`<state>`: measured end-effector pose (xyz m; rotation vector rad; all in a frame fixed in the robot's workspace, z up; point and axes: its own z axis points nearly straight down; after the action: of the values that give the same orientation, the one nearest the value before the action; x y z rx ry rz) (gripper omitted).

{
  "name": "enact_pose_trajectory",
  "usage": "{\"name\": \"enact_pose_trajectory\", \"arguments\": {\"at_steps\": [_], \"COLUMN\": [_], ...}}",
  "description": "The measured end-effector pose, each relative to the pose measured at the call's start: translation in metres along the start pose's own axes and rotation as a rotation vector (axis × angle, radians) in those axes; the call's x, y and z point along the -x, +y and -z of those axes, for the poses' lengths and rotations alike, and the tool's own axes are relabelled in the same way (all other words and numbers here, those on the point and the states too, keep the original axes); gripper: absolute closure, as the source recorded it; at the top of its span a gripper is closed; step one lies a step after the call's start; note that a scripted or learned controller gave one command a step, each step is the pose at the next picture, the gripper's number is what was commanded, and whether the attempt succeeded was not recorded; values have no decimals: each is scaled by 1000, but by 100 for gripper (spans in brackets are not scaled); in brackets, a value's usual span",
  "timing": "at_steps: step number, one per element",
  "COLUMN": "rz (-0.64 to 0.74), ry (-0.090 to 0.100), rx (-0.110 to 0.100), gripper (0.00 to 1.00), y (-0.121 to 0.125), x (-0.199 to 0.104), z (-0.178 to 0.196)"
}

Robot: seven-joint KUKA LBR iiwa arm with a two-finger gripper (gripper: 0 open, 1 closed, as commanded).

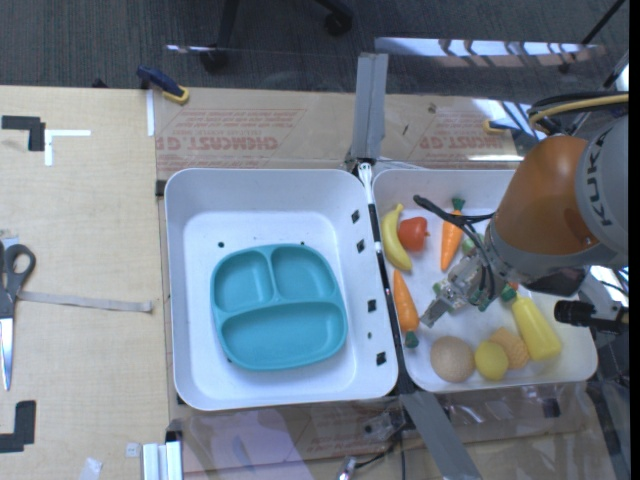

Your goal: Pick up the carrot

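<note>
Two carrots sit in the right bin (585, 368). One carrot (452, 236) lies just above-left of the gripper (447, 301), green top pointing away from it, tip toward it, not touching the fingers. Second carrot (405, 304) lies just left of the gripper along the bin's left wall, green end at the bottom. Neither one is between the fingers.

Gripper hangs low over the bin middle, angled down-left; finger state can't be told from this view, tips blur against the white floor. Nothing visibly held.

Around the gripper: tomato (413, 232) up-left, touching the banana (393, 238), which is further left beside the second carrot's upper end. Below the gripper, a beige egg-shaped item (452, 358); lower-right, a lemon (491, 360) and an orange-coloured fruit (511, 345) just beside it. Yellow bottle (534, 326) to the right, tilted, partly under the arm. Orange wrist band (545, 198) up-right of the gripper, covers the bin's upper-right part.

Far left of the gripper: left bin (190, 208) with a teal divided plate (279, 306) lying flat in it, three compartments. Scissors (10, 298) at the far left on the bench, well apart from both bins.
</note>
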<state>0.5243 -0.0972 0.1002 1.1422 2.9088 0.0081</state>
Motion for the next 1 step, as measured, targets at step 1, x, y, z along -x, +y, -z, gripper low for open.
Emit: {"name": "enact_pose_trajectory", "arguments": {"at_steps": [1], "rz": [-350], "ry": [0], "rx": [-2], "gripper": [0], "y": [34], "x": [42], "z": [-1]}}
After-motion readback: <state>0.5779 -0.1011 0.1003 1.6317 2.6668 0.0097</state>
